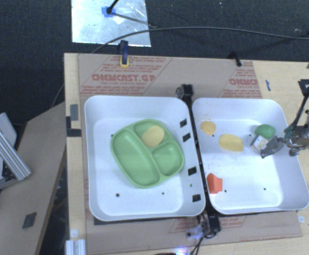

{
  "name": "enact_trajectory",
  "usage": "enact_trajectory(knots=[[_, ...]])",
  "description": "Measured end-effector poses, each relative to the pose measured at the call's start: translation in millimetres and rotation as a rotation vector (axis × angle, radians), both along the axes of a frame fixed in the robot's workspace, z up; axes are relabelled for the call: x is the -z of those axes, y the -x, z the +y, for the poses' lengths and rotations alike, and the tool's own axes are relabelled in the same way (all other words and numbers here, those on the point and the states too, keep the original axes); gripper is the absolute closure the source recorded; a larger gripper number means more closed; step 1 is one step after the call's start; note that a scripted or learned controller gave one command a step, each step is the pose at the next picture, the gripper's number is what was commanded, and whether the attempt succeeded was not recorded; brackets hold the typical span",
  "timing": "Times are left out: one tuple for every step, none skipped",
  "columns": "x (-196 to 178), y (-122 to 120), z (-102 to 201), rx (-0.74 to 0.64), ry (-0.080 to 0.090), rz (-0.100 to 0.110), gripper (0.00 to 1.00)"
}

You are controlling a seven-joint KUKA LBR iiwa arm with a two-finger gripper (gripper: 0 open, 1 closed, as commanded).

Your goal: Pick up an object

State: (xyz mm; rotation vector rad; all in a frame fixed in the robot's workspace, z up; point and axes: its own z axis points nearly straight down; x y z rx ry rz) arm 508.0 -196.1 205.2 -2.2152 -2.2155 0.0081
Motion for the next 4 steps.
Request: enact_trajectory(knots=[[-6,-3,0,-0.004,0.003,-0.011,0.0],[43,6,4,-0.001,0.002,-0.008,0.0],[103,12,9,-0.001,0.001,-0.007,0.0],[121,12,10,-0.001,0.002,-0.01,0.0]])
